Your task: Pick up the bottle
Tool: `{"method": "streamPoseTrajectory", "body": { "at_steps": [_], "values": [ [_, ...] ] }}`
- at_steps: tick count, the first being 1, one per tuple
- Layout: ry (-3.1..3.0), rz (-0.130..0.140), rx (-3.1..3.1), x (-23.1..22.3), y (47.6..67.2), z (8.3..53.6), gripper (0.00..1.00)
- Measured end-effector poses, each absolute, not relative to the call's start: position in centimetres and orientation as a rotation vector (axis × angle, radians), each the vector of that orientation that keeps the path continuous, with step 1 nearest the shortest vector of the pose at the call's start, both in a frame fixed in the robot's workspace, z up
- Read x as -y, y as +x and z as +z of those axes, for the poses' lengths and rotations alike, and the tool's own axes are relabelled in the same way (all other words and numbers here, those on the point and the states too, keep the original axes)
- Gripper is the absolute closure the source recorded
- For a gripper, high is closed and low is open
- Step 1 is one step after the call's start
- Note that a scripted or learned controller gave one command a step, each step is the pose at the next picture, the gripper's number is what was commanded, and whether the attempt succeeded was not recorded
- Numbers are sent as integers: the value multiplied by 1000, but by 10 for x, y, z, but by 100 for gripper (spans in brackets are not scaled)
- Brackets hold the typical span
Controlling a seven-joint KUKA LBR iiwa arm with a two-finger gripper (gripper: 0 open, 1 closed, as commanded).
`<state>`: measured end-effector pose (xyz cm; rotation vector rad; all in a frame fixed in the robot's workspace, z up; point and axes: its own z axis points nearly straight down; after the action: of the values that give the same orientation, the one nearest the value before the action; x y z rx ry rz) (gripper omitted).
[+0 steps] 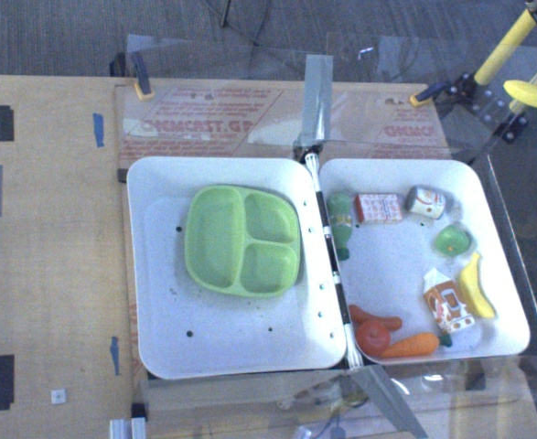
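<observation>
You were at the outset: the green bottle (341,224) lay untouched against the right bin's (501,245) left wall. Your next move called for reaching down over it.

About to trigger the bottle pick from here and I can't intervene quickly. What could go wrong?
1. The green bottle lies tight against the right bin's left wall, so a finger may strike the wall or find no room beside it.
2. The red-and-white carton sits close beside the bottle, so it may be knocked or grabbed instead.
</observation>
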<state>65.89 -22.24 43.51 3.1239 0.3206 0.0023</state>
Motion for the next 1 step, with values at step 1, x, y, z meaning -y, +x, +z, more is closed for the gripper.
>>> {"method": "streamPoseTrajectory", "body": {
  "at_steps": [1],
  "values": [
    [3123, 2, -322, 222, 661, 435, 100]
  ]
}}
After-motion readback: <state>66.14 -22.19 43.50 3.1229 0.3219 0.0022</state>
